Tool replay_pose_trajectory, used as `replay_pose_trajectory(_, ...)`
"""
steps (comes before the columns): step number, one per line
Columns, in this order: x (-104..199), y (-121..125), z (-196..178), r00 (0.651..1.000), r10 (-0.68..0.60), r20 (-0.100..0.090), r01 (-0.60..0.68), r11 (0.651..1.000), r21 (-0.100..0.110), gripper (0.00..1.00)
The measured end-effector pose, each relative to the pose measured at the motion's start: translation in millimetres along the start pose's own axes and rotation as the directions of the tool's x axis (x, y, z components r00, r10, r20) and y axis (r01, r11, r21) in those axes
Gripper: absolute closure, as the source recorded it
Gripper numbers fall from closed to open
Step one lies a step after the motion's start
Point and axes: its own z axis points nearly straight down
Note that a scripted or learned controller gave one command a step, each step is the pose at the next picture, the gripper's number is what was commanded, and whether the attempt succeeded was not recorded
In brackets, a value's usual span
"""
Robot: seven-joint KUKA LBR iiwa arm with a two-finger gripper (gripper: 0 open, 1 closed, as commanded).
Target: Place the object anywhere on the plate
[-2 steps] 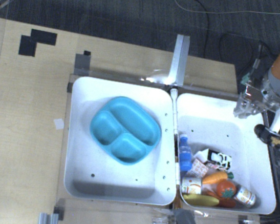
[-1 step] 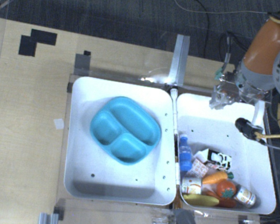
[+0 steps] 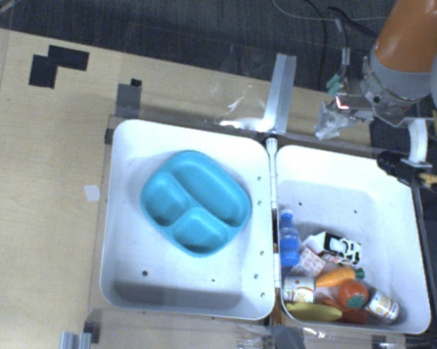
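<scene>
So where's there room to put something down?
The blue plate has three bare hollows. In the right bin, the far half is bare white floor, but the near corner is crowded with a pile of bottles and toys.

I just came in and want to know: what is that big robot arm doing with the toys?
The arm's gripper hangs above the back edge of the right bin, not touching any toy. The toys lie heaped in that bin's near corner: a blue bottle, an orange one, a yellow banana and others. The blue plate sits in the left bin with nothing on it yet.
</scene>
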Motion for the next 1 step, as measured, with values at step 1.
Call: replay_pose_trajectory(1, 1.0, 1.8, -11.8, 1.000, -0.004, 0.001, 0.004, 1.000, -0.007, 1.00)
